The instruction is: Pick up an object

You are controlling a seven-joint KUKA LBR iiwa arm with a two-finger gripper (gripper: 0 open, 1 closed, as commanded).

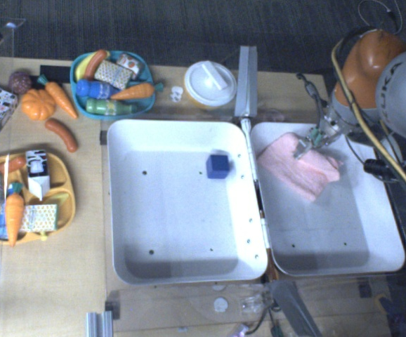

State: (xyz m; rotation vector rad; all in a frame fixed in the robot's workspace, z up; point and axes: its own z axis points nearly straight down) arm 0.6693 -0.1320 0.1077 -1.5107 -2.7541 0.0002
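The bench (83, 272) carries two white bins: the left bin (182, 258) at centre, the right bin (343, 258) at 3 o'clock. At 11 sits a blue bowl (83, 107) of toys, at 9 a yellow tray (66, 188), at 12 a lidded tub (210, 84).

A blue cube (218, 165) and pink cloth (301, 168) lie in white bins (182, 258)

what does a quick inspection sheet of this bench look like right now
surface: wooden bench bearing two white bins, left bin and right bin
job's things: blue cube in left bin; pink cloth in right bin
clutter: toy food in a blue bowl and yellow tray, loose carrot and pumpkin, white lid
grippers: gripper down at the cloth's upper edge
cables: yellow and black cables along the arm
surroundings: dark floor beyond the bench
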